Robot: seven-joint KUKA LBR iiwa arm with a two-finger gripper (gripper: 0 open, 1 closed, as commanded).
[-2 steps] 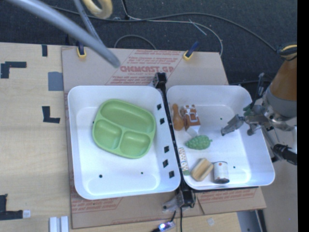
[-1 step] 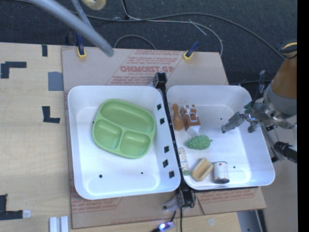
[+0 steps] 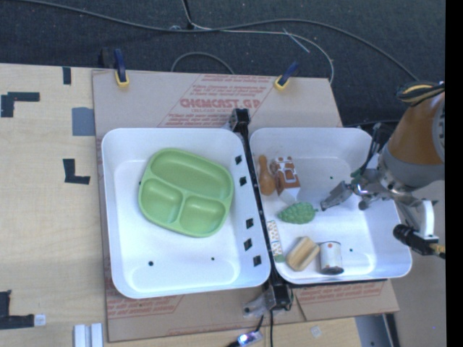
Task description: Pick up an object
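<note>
My gripper (image 3: 346, 201) hangs over the right side of the right bin (image 3: 362, 144), open, with bare white bin floor between its fingers. To its left lies a small green leafy piece (image 3: 297, 212). Further left, near the divider, are a brown bottle-shaped item (image 3: 265, 176) and an orange and white toy (image 3: 286, 171). Along the front of this bin lie a tan bun (image 3: 302, 252) and a small silver can (image 3: 331, 257) on its side. None of them touches the gripper.
The left bin (image 3: 116, 215) holds a green divided plate (image 3: 187, 191). A black divider with clips (image 3: 249, 194) runs between the bins. The grey arm with its orange band (image 3: 416, 132) comes in over the right bin's right wall. A patterned strip (image 3: 273, 238) lies by the divider.
</note>
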